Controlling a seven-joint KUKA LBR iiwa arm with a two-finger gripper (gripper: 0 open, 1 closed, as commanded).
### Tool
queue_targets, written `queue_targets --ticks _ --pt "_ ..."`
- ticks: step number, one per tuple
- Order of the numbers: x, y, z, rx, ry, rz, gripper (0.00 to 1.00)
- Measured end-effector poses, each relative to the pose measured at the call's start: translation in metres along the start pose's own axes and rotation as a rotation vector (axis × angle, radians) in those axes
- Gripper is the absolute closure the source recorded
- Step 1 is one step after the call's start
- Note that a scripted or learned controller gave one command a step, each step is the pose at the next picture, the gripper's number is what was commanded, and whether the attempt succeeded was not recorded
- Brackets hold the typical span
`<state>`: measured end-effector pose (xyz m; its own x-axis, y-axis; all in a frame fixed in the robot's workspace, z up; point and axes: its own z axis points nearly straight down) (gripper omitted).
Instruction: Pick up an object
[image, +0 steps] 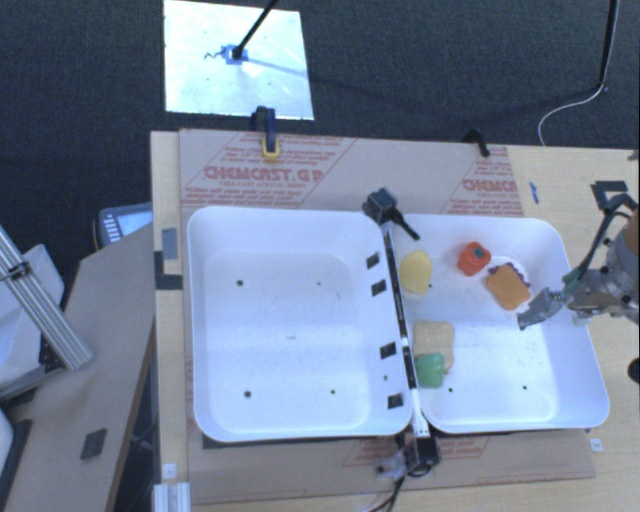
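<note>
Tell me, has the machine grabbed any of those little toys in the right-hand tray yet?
Not yet, by the look of it. The hand hangs over the right bin, just below the orange-brown piece, with nothing visibly in it. The orange-red toy, yellow piece, beige block and green piece all lie in the bin. Gripping and lifting one is left.

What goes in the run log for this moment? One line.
gripper over right bin | beside orange block | holding nothing seen | four items in bin
</note>
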<state>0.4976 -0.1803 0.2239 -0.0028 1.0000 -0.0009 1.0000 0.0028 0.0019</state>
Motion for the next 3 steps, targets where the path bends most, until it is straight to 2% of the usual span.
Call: queue_targets --ticks 1,2,3 --pt "0.093 -0.012 0.112 0.007 0.004 -0.004 0.00" --pt "0.089 -0.010 0.098 -0.002 0.001 0.001 1.00" --pt "0.096 -0.012 0.125 0.003 0.002 0.002 1.00"
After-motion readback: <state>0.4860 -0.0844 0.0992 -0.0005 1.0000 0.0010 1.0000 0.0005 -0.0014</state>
